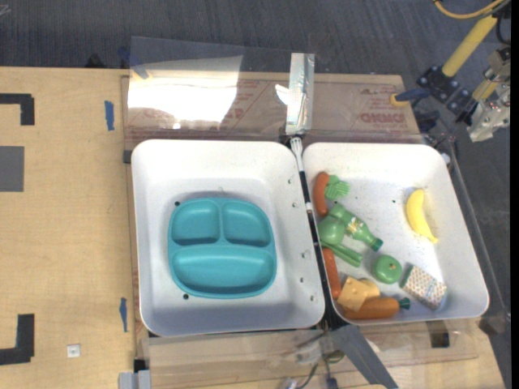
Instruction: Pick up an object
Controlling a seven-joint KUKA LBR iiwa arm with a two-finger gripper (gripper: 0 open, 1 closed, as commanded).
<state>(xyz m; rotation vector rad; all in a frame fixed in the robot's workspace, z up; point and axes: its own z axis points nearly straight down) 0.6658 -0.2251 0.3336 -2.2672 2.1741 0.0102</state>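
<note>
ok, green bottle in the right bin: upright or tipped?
Tipped. The green bottle lies on its side on the right bin floor, its length running diagonally among the other toys.

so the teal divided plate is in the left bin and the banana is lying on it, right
Not quite. The camera view shows the teal divided plate in the left bin, but the banana is not on it: it lies in the right bin, near that bin's right wall.

A robotics lab: two white bins (154,168) sit taped onto a plywood table (57,217) marked with black tape, yellow cabling (470,6) overhead, grey carpet beyond.
</note>
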